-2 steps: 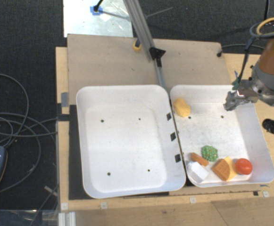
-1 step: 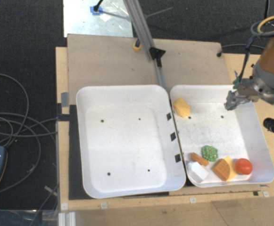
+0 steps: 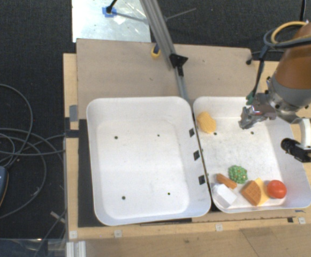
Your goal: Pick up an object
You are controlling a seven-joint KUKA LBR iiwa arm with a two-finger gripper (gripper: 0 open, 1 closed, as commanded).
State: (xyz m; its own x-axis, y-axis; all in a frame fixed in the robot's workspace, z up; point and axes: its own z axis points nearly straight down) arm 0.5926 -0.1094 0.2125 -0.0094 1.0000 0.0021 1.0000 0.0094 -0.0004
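Note:
My gripper [image 3: 246, 121] hangs over the far part of the right bin [image 3: 262, 143], with nothing visible between its fingers. A yellow rounded piece [image 3: 206, 122] lies to its left, near the bin's far left corner. Along the bin's near edge lie a green knobbly ball [image 3: 237, 173], a small orange stick [image 3: 226, 181], a white block [image 3: 225, 195], an orange-yellow wedge [image 3: 255, 191] and a red ball [image 3: 277, 188]. All of these sit well below the gripper in the view, apart from it.
The left bin [image 3: 142, 157] stands beside the right one, sharing the middle divide. A grey pole [image 3: 163, 31] slants over the bench's far side. A black fitting on the arm [image 3: 297, 149] overhangs the right bin's right rim.

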